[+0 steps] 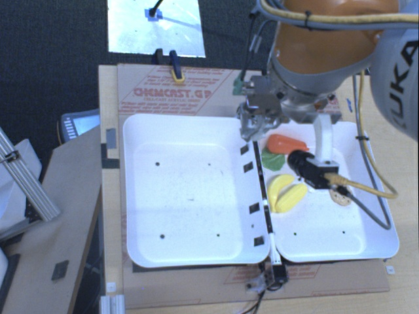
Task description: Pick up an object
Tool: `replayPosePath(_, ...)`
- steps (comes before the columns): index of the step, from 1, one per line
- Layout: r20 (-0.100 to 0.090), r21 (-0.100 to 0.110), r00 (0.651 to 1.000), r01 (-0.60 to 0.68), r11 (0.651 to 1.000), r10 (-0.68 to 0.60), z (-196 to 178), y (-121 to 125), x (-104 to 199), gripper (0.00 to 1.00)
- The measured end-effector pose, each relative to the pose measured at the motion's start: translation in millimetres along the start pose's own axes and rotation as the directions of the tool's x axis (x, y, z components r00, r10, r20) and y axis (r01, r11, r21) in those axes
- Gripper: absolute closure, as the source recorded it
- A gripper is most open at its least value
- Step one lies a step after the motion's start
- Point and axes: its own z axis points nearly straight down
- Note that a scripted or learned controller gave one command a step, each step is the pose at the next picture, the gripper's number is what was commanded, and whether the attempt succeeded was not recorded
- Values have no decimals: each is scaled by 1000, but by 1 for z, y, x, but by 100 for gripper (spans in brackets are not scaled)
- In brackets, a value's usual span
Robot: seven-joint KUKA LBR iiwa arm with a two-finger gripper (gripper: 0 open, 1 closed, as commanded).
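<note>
Camera view: glossy white right bin (366,241) holds smooth yellow banana (286,193), orange carrot (285,142), round cookie (340,195); gripper (256,124) overhead, grip unreadable.

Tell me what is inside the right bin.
The right bin holds a yellow banana-like piece, an orange carrot-like piece, something green and a small brown item. The arm covers its far end.

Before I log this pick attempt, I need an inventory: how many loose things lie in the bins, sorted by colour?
Orange: 1, the carrot-like piece in the right bin
Green: 1, a piece partly hidden beside it
Yellow: 1, the banana-like piece
Brown: 1, the small round piece
Total: 4, all in the right bin.
</note>
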Motion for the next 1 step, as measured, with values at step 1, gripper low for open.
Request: replayPosePath(1,-7,-17,1000,14,1000,-14,-37,2,46,100)
